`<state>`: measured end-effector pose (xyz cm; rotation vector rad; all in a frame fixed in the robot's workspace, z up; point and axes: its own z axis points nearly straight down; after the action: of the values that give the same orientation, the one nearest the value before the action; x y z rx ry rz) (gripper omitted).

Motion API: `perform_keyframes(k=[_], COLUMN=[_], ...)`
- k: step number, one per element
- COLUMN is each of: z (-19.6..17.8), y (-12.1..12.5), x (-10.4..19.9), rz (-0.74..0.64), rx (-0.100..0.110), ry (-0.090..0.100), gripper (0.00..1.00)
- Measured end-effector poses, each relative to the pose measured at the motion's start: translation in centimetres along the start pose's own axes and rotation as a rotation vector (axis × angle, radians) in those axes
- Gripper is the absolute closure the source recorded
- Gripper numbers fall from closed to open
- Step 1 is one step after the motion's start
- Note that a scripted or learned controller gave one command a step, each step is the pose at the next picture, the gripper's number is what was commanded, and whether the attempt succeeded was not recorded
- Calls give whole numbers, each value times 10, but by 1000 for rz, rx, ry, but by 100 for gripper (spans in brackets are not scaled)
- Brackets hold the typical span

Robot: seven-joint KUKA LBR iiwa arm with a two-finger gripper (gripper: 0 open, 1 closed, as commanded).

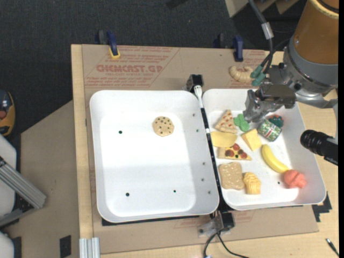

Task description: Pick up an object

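We see the arm [317, 36] reach in from 3 o'clock, with its gripper [257, 114] low over the far part of the right bin [309, 195]. We cannot tell how the gripper stands. It hangs just above a green piece [243, 125] and beside a green-and-white can [270, 129], which lies at about 4 o'clock from it. A pizza slice [227, 121] sits at 9 o'clock from the gripper. Toward 6 o'clock lie a yellow cheese wedge [251, 140], a flat yellow piece [223, 139] and a second pizza slice [235, 153]. Nearer the front edge are a toast slice [232, 175], a small yellow item [251, 183], a banana [274, 159] and a pink fruit [293, 179]. In the left bin [107, 198] a cookie [163, 126] lies alone, toward 12 o'clock.
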<state>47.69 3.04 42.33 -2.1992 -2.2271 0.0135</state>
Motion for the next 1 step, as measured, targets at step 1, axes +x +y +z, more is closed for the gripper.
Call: perform_keyframes(k=[1], z=[-119], y=[10], x=[43], rz=[6], rx=[-30], ry=[1], gripper=[100])
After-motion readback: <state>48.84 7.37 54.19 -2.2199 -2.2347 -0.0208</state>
